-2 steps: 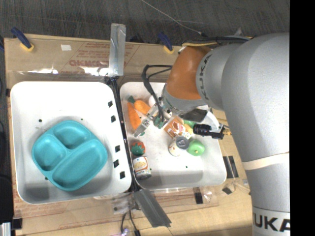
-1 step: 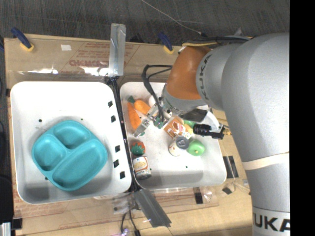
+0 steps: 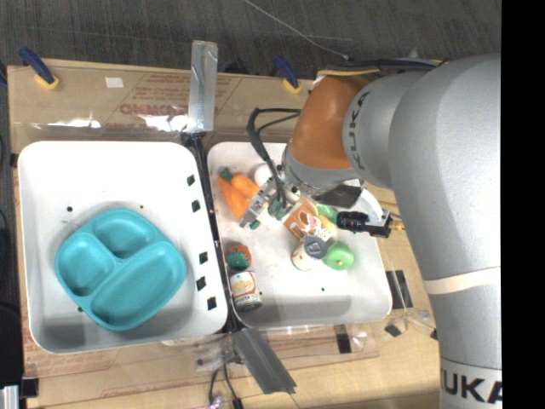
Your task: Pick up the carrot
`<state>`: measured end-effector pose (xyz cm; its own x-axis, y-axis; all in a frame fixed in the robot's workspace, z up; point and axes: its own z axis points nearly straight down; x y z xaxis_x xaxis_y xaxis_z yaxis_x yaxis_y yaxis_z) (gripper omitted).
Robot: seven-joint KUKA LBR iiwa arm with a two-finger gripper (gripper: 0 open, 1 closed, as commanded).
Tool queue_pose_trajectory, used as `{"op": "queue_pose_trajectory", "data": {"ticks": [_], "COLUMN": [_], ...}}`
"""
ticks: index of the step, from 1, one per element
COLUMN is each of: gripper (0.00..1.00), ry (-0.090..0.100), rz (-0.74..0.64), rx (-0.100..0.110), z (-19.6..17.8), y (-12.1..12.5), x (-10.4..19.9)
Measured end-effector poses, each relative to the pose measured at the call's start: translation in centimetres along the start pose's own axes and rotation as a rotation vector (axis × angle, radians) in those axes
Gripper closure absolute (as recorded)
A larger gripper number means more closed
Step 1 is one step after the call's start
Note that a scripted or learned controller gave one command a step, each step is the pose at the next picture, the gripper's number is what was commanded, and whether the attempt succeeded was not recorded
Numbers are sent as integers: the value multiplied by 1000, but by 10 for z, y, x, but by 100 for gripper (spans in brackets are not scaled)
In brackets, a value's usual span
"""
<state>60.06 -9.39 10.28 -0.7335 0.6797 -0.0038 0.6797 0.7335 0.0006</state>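
Note:
The carrot (image 3: pixel 236 190), orange with a green top, lies in the upper left part of the right bin (image 3: pixel 281 301). My gripper (image 3: pixel 257 210) hangs just right of it, its fingertips pointing down-left over the carrot's right end. The fingers look slightly apart with nothing clearly held between them. The grey arm with its orange band covers the bin's upper right part.
In the right bin lie a small jar (image 3: pixel 244 290) with a strawberry-like toy (image 3: pixel 238 256) at the left wall, an orange packet (image 3: pixel 308 222), a green apple (image 3: pixel 340 257) and a small bottle (image 3: pixel 308 252). The left bin holds a teal divided plate (image 3: pixel 119 267).

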Motion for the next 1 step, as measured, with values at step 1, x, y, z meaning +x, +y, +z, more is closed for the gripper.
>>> {"op": "queue_pose_trajectory", "data": {"ticks": [1], "gripper": [100], "ry": [2], "rz": [202], "rx": [-3], "z": [-92], "y": [54], "x": [66]}}
